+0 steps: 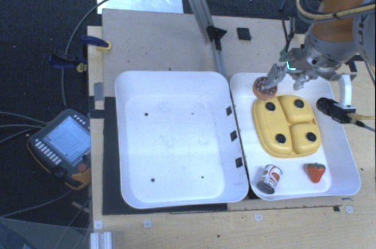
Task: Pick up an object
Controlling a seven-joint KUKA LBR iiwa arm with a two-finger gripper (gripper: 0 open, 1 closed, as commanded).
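Far left, off the table (158, 42): teach pendant (61, 148) on dark floor, cables trailing. Left bin (126, 124): bare white floor, a few small dark dots, nothing to grasp. Black clips (234, 135) along the seam joining it to the right bin (346, 165). Right bin, left part: doughnut (264, 88) with dark icing at the upper corner, touching or just beside the top edge of the yellow four-pad tray (289, 124); small can (269, 178) lying on its side near the lower edge. Further right: strawberry (316, 172), red with green cap, well apart from the can, just below the tray. Tool (286, 73) low over the upper part of the right bin, one finger (274, 74) slanting down to the doughnut, the other toward the tray's upper edge; fingers apart, nothing between them. Likely target: doughnut, not yet grasped. Black cylindrical part (330, 107) on the arm's side hanging over the bin's right rim. Risks, as judgement: closing from this stance could nudge the doughnut sideways against the bin wall instead of trapping it, since only one finger is at it; second finger may land on the tray rim and block closure or drag the tray; rounded, low shape may slip out on lifting if pinched at its edge only.
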